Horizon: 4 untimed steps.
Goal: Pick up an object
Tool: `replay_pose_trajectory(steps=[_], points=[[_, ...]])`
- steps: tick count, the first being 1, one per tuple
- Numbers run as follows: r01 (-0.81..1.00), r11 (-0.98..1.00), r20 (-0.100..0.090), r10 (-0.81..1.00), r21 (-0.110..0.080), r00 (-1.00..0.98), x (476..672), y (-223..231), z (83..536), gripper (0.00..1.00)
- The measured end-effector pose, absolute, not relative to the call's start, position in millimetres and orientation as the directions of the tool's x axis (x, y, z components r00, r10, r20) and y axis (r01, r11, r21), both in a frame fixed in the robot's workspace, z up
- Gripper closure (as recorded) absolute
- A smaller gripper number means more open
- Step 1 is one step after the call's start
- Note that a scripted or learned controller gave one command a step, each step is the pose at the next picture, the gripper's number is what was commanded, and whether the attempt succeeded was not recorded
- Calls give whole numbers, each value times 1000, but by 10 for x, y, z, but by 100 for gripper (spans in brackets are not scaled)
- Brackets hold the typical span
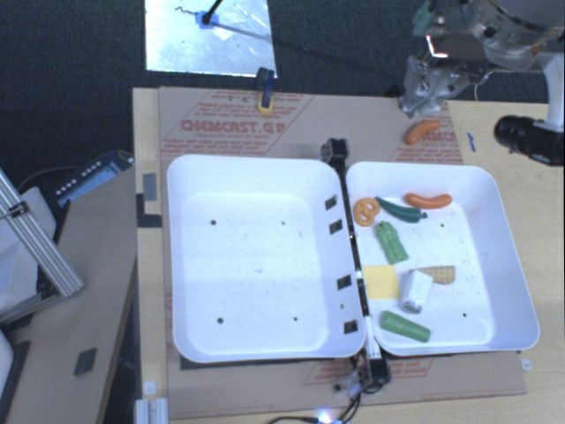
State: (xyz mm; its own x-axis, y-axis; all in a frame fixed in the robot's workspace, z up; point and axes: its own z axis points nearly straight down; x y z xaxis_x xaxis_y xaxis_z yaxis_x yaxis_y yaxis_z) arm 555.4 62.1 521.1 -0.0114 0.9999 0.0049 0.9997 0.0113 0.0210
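Note:
My gripper (pixel 424 102) hangs at the top right, above the bench behind the right bin (pixel 510 263). Just below it, an orange sausage (pixel 422 132) lies outside the bin on the cardboard; I cannot tell if the two touch. Inside the right bin are a second orange sausage (pixel 429 200), a dark green pepper (pixel 399 208), an orange ring (pixel 365 209), a green cucumber piece (pixel 391 242), a yellow square (pixel 381 282), a white block (pixel 417 290), a tan wedge (pixel 440 275) and a green pod (pixel 405 326).
The left bin (pixel 256 162) sits beside the right one, joined by a black hinge strip (pixel 346 237). A yellow and blue clamp (pixel 265 91) stands on the cardboard's far edge. A shiny sheet (pixel 207 25) lies beyond on the floor.

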Motion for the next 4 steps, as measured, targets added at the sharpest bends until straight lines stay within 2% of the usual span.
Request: replay_pose_trajectory(steps=[1, 2, 3, 4], points=[[1000, 4, 1, 1000, 5, -4, 4858, 494, 5226, 100], [1000, 17, 4, 1000, -3, -17, 4868, 2421, 4956, 100], [1000, -7, -1, 1000, 3, 7, 4871, 1432, 5067, 100], [1000, 8, 3, 1000, 2, -8, 5267, 2373, 5348, 100]])
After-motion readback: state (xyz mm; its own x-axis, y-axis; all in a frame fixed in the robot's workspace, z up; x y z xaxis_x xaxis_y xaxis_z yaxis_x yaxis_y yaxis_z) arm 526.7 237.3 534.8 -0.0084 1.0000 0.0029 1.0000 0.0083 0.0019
